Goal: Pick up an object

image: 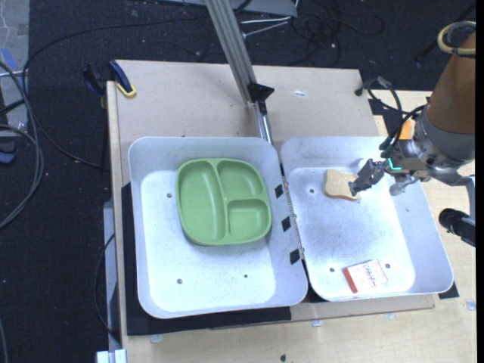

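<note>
The gripper [362,181] sits low over the far part of the right bin [423,274], at the end of the arm [450,119] that enters from the right edge of the view. Its dark fingers point leftward and reach the right edge of a tan, bread-like piece [338,185]. The fingertips appear to touch or overlap that edge, but the piece is not clearly seen between them. Whether the fingers are spread or pressed together cannot be told at this resolution.

Near field, right bin: a small red and white box [365,275] lies flat close to the near wall, well apart from the gripper and the tan piece. The bin floor between the box and the gripper is bare speckled white surface, giving open room on the near side of the gripper.

Edges: the tan piece lies in the far left part of the right bin, near the sloped far wall and not far from the ridge where the two bins meet. Small black clips [288,221] sit along that ridge.

Left bin [151,278]: a green divided plate [224,200] with three compartments rests on the floor, toward the far side and near the shared ridge. It is well apart from the gripper.

Far field: a grey metal pole [234,40] runs at a slant from the top of the view down to the far junction of the bins, ending in a black clamp [260,93]. It stands to the far left of the gripper, clear of the tan piece.
</note>
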You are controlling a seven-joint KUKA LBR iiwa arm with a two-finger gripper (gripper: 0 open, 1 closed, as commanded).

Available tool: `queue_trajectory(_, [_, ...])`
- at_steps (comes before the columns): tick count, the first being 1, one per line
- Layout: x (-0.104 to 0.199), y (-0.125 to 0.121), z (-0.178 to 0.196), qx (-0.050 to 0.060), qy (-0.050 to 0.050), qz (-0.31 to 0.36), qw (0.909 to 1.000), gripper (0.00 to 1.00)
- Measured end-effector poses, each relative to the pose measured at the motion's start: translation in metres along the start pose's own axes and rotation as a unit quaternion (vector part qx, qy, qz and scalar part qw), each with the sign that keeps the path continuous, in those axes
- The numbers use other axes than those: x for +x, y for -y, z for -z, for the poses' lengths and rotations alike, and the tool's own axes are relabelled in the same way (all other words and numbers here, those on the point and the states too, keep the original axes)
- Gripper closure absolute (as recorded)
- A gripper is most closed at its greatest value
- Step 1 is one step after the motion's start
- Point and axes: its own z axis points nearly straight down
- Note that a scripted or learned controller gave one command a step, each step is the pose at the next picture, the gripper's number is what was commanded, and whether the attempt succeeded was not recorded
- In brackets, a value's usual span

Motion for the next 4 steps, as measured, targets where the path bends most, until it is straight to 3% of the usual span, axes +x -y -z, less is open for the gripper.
queue_trajectory(1, [0.0, 0.0, 0.0, 0.0, 0.0, 0.0, 1.0, 0.0])
queue_trajectory(4, [-0.005, 0.0, -0.169, 0.003, 0.0, -0.001, 1.0, 0.0])
